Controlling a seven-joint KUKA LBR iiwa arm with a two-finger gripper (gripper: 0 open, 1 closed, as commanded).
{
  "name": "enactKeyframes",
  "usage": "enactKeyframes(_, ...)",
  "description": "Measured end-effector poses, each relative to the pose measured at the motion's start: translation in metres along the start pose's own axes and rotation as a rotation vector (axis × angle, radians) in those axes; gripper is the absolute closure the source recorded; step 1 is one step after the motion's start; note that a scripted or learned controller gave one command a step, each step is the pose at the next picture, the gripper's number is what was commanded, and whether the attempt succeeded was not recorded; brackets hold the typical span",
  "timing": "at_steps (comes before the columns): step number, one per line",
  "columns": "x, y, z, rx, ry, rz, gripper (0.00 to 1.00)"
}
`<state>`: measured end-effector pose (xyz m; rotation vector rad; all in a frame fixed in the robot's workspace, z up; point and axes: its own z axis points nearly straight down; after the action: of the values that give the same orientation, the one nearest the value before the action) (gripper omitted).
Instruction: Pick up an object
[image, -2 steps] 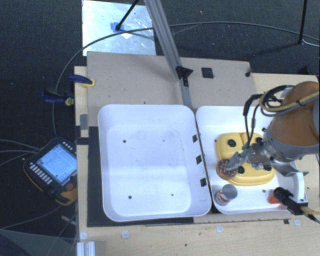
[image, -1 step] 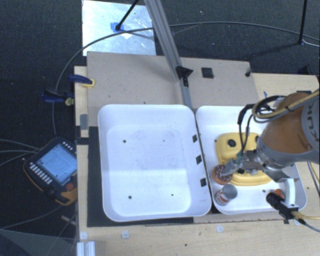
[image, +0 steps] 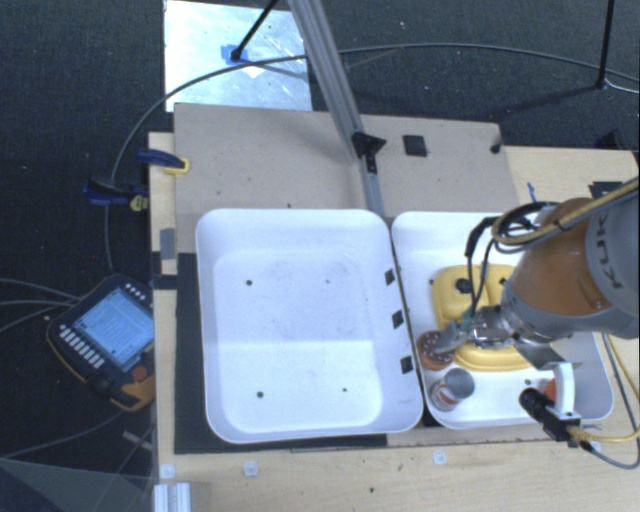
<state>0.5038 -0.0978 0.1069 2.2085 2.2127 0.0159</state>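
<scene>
The arm (image: 585, 270) is a thick, rounded grey tube with a broad orange band (image: 555, 275) wrapped around it just above the wrist. Dark lettering marks the grey casing beyond the band. Black and yellow cables (image: 490, 240) loop along the band's outer side toward the wrist. The gripper (image: 462, 338) at the tip is small, metallic grey, with blurred detail.

Smooth glossy white plastic bins (image: 290, 330)
</scene>
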Motion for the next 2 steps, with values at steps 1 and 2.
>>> enactKeyframes(1,-0.002,0.003,-0.013,-0.010,-0.003,0.001,1.00)
enactKeyframes(2,-0.009,-0.002,-0.068,0.013,0.003,-0.001,1.00)
